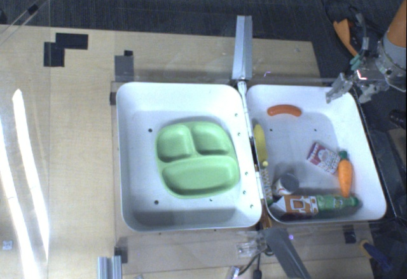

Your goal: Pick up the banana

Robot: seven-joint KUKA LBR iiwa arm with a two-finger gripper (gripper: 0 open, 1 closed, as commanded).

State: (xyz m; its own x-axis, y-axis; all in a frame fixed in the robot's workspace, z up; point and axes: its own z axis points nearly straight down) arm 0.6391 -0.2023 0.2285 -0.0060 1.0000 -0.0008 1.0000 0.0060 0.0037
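- Bench (pixel 76 163): pale wood-look top, smooth, slight sheen.
- Both bins (pixel 133 208): white plastic, smooth, matt.
- Green tray (pixel 197 160): matt plastic.
- Banana (pixel 260 144): smooth yellow skin.
- My end effector (pixel 343 87): bare grey metal.

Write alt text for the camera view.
A banana lies along the left wall of the right bin, beside a sausage, carrot, bottle and packet. The gripper hovers over that bin's top right corner; the left bin holds a green tray.
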